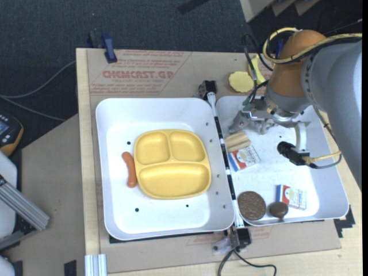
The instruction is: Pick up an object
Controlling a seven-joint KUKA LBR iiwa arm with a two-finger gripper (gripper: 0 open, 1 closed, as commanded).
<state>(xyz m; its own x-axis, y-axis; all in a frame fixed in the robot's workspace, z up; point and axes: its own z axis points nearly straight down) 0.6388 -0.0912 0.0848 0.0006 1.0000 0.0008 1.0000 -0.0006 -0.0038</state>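
Observation:
In the right bin [328, 194] lie a tan wooden block [237, 140], a small blue, white and red carton [244, 157], a round brown cookie [252, 204], a smaller brown lump [278, 210] and a second small carton [292, 196]. My gripper [253, 119] hangs low over the bin's far left corner, just above and behind the wooden block. Nothing shows in its grasp. The left bin [115, 119] holds a yellow divided plate [171, 163] and an orange sausage [130, 169] lying along the plate's left side.
The grey arm with its orange band [293, 62] covers the right bin's far right part. A black plug and yellow cable [296, 154] hang over the bin's middle. A yellow lump [241, 81] lies on the bench behind the bins.

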